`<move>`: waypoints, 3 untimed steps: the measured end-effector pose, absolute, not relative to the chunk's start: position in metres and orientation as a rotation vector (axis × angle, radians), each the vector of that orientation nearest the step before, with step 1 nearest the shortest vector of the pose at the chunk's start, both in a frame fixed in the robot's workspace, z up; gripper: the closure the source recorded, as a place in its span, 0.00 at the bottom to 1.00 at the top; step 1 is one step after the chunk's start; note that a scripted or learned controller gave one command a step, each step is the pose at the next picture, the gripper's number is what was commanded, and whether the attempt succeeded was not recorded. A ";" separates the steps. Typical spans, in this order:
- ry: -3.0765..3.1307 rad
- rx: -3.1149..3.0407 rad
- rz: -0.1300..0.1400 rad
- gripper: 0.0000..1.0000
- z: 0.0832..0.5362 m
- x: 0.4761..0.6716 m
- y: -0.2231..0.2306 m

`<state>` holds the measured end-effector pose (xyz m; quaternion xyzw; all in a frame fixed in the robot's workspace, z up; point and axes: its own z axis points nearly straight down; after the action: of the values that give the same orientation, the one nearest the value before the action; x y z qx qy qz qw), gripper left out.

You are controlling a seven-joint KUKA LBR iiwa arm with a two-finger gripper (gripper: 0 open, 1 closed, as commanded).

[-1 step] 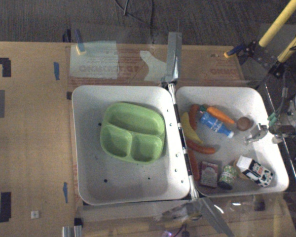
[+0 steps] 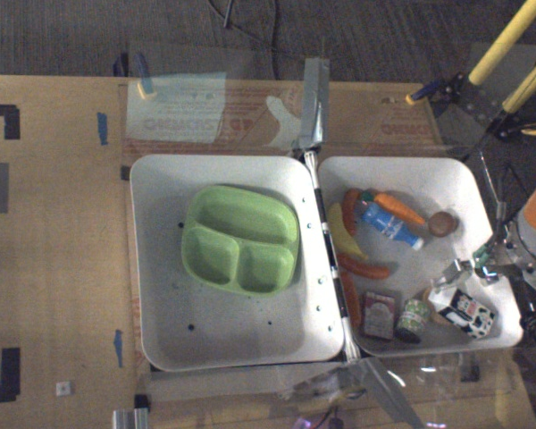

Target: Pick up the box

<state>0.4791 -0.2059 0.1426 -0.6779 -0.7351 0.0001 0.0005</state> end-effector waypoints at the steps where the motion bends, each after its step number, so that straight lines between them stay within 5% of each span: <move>1: -2.063 -2.374 -0.004 0.00 0.086 0.506 -0.139; 2: -2.166 -2.282 -0.004 0.00 0.086 0.546 -0.139; 3: -1.954 -2.461 0.001 0.00 0.086 0.606 -0.160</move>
<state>0.6059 -0.1597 0.0856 -0.7831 -0.6219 0.0002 -0.0006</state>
